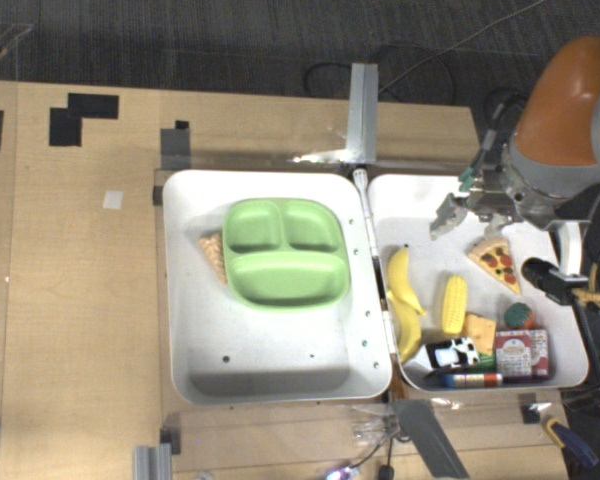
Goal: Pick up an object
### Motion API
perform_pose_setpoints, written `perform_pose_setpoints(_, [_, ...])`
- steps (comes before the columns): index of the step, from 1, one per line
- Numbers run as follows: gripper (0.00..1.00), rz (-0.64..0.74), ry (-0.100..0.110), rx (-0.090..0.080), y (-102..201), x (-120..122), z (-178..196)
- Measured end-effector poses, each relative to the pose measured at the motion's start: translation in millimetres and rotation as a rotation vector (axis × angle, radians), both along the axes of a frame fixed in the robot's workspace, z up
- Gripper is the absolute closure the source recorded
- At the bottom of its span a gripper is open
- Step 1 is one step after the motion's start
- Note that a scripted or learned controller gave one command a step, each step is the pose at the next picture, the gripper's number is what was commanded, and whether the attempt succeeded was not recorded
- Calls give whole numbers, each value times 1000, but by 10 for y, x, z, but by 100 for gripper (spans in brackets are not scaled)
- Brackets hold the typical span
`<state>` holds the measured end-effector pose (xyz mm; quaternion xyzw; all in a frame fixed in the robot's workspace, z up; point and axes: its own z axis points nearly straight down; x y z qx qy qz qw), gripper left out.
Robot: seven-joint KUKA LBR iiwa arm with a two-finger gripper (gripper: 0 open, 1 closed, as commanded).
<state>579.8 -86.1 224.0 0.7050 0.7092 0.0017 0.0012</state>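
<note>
The gripper (458, 211) hangs above the right bin (420, 193), its fingers apart with nothing between them. Below lie a smooth curved banana (404, 298), bumpy corn (453, 303) and a flat pizza slice (496, 261) (triangle-shaped). The arm leans in from the right.

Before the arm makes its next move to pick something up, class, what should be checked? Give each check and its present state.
1. Gripper positioned over the right bin: ok.
2. Nothing between its fingers yet: ok.
3. A target directly below it: not ok; bare bin floor lies there, and the pizza slice sits to its right.
4. Banana and corn cob free to grasp: ok; they lie apart.
5. Items along the bin's near edge separated: not ok; the red box and marker are crowded together.
</note>
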Motion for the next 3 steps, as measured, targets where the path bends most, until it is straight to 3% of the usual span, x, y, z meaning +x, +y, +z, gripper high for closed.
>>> perform_pose_setpoints(1, [0, 261, 0, -2, -319, -70, -1161])
perform_pose_setpoints(2, [0, 342, -20, -8, -253, -554, -1311])
perform_pose_setpoints(3, [100, 343, -22, -3, -223, -537, -1196])
